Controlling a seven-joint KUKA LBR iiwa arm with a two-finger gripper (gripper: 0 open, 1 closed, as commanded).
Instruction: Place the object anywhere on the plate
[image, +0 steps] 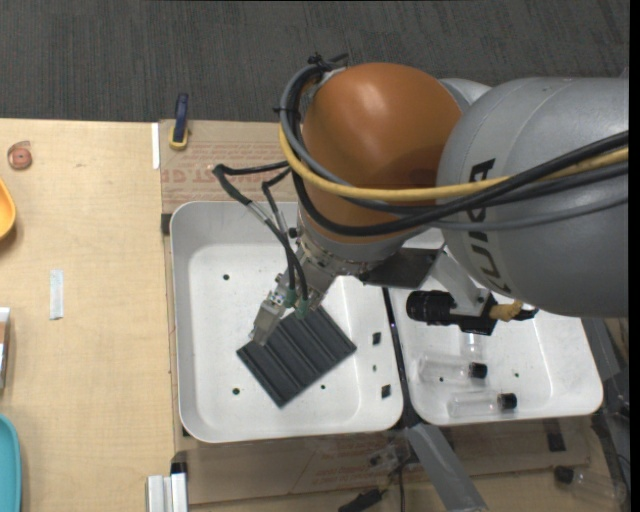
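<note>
A dark grey ribbed rectangular plate (297, 356) lies flat and turned at an angle in the left white bin (200, 400). My gripper (274, 316) hangs just over the plate's upper left edge, below the big orange wrist band (375, 130). The arm's bulk hides much of the gripper, and I cannot make out any object in it. Two clear tube-like items with black caps (470, 372) (485, 404) lie in the right bin (560, 400).
The grey arm covers the back of both bins. On the wooden bench to the left are a small white strip (56, 295), a pink disc (18, 155), an orange edge (4, 215) and a teal edge (8, 465). A blue clamp (180, 118) sits behind the left bin.
</note>
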